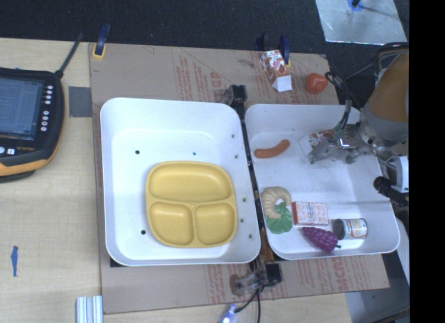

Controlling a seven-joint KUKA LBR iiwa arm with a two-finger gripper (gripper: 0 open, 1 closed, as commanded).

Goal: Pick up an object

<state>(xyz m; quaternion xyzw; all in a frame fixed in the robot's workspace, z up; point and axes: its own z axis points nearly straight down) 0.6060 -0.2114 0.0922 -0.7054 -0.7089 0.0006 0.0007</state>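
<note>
Over the upper part of the right bin [361, 249] hangs the claw [321, 149], low above the white floor; whether it is apart or together I cannot tell, and a small reddish thing just at its tip is too blurred to name; to its left lies a sausage [271, 149], near but not touching; below it, along the near wall, rest a bagel [275, 197] with a green piece [279, 221], a small card packet [310, 213], purple grapes [320, 238] and a tin can [352, 228]; farther left, the left bin [125, 127] bears a yellow divided plate [191, 203].
</note>
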